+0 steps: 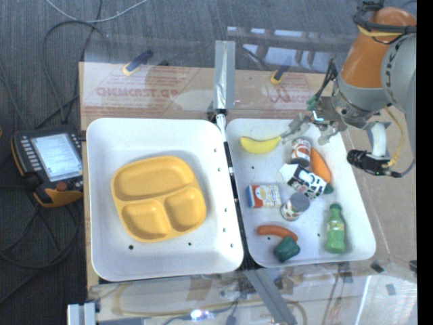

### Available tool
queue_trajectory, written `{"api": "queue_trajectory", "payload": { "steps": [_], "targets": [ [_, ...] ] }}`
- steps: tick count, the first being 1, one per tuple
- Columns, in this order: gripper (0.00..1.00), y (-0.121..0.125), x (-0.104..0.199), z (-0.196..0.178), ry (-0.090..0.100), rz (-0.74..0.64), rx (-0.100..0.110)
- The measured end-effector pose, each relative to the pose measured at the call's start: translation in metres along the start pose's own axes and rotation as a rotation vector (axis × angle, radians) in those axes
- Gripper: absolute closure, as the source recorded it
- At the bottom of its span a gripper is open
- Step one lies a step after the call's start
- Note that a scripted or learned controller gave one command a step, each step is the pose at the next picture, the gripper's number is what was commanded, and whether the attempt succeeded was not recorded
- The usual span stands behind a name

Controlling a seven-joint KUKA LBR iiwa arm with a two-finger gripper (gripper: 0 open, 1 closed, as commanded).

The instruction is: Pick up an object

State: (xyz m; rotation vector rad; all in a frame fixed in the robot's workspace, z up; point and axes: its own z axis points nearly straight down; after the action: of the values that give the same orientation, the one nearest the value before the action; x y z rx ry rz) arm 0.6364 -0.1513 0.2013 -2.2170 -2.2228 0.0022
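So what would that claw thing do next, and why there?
Probably drop straight down a little. The gripper hangs open above the far end of the right bin, holding nothing, with a small can just below it. The banana and carrot lie close beside, so a straight descent looks safest.

Bench [155, 93] under two white bins [162, 249].

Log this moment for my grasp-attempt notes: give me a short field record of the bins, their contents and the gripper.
left bin: yellow divided tray
right bin: banana, carrot, can, small carton, sausage, green bottle, green pepper
gripper: open, above the right bin's far edge, near the can
held: nothing between the fingers
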Motion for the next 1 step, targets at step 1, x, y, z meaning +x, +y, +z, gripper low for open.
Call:
{"api": "queue_trajectory", "payload": {
  "steps": [1],
  "targets": [
    [0.00,0.0000,0.0000,0.0000,0.000,0.000,0.000]
  ]
}}
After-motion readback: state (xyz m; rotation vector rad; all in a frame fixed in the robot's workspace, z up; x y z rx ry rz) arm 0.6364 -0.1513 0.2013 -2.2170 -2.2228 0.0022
